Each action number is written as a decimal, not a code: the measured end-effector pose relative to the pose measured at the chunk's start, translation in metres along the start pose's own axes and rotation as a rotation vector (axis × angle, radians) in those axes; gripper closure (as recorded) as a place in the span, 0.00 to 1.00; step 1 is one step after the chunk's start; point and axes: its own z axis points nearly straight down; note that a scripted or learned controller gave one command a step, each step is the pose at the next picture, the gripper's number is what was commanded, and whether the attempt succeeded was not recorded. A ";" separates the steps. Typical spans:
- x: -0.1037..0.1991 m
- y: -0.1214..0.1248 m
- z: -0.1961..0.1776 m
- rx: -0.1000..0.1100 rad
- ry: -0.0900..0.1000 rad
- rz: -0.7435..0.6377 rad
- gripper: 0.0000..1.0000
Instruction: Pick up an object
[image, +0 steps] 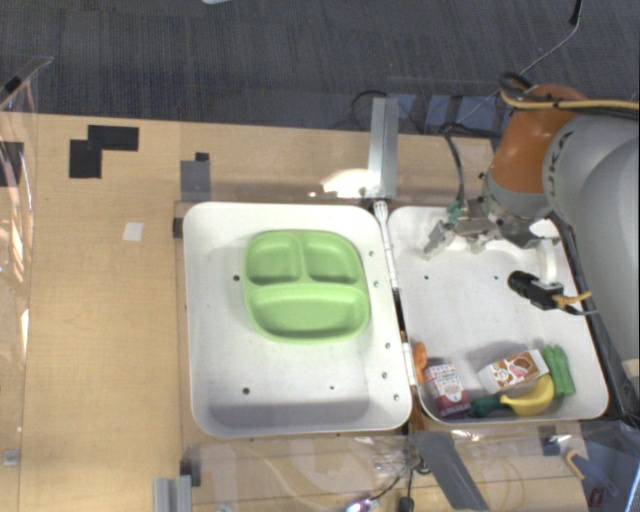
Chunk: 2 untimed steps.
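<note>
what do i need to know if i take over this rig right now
Gripper: at the far left corner of the right bin, no object at it.
Things: banana, carton and packet lie along that bin's near edge; green divided plate in the left bin.
Done: nothing picked up.
Left: move to the near edge, grasp one, lift.

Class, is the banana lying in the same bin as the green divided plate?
No: the banana lies in the view's right bin, while the green plate sits in the left bin.
</note>
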 end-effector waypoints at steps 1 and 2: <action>0.001 0.003 -0.015 -0.009 -0.001 -0.005 1.00; 0.001 0.003 -0.014 -0.008 -0.001 -0.006 0.00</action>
